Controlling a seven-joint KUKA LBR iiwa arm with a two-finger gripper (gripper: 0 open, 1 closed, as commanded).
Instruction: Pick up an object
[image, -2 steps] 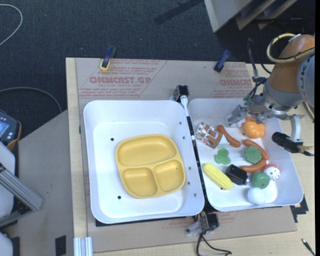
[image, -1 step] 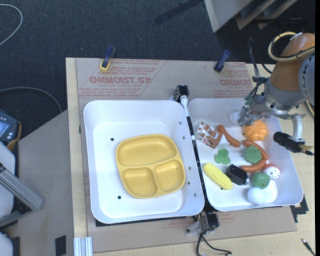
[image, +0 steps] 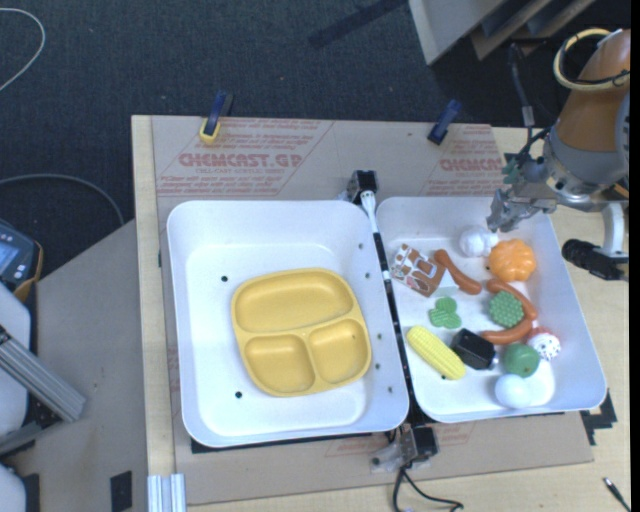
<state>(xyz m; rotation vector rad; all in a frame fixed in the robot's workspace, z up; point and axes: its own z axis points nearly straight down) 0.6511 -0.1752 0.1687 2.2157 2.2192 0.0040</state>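
The right bin (image: 580, 330) holds several toy foods. At its far end lie a small white ball (image: 472, 241) and an orange pumpkin (image: 512, 258). My gripper (image: 508, 216) hangs just above and behind these two, near the bin's back rim, and I see nothing held in it. Further forward lie a brown-and-white waffle piece (image: 415, 267), an orange sausage (image: 455, 270), a green leafy piece (image: 445, 314), a yellow corn cob (image: 436, 352), a black block (image: 472, 349), a green striped piece (image: 507, 308), a green ball (image: 520, 360) and a larger white ball (image: 524, 390).
The left bin (image: 200, 300) holds a yellow divided plate (image: 298, 328). A black clip (image: 363, 185) sits at the far end of the seam between the bins. Blue clamps (image: 214, 115) hold the cardboard at the back. The arm's grey and orange body (image: 590, 110) stands at the right.
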